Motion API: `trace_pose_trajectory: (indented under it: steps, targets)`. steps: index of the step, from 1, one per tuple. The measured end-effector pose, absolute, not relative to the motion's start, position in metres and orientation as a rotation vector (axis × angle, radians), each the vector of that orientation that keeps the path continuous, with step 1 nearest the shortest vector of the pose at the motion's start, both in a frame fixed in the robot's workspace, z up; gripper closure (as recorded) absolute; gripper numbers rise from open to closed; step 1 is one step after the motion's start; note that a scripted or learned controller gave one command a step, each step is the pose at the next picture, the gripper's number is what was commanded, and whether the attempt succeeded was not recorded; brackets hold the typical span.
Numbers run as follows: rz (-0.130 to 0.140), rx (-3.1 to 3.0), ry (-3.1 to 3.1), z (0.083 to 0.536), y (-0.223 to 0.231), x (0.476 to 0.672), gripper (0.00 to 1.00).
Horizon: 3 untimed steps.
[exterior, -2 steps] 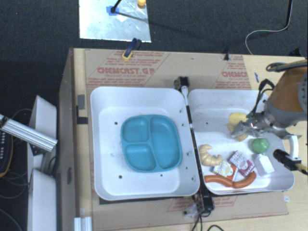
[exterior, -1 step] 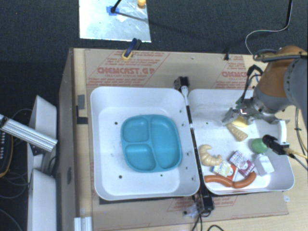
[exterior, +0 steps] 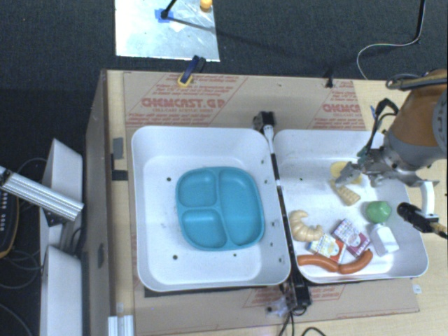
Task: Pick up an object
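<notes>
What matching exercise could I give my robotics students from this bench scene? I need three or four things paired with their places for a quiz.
Things:
1. blue divided plastic plate
2. long orange-red sausage toy
3. round green ball
4. tan croissant-shaped toy

Places:
A. right bin, along the near edge
B. middle of the left bin
C. right bin, near the wall between the bins
D. right bin, toward the right side, below the tool

Pairs: 1-B, 2-A, 3-D, 4-C
</notes>
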State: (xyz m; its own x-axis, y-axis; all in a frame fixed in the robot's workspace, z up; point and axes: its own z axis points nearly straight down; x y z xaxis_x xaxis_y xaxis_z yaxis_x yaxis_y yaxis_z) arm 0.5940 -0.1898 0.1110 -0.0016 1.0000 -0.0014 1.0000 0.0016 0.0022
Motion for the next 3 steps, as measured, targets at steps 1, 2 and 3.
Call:
trace_pose_trajectory:
  steps: [1, 2, 3]
  targets:
    - [-0.001, 2.22, 2.222, 0.094, -0.207, 0.559, 0.0]
    - [0.003, 2.216, 2.221, 0.105, -0.207, 0.56, 1.0]
    - [0.003, 2.216, 2.222, 0.104, -0.207, 0.56, 0.0]
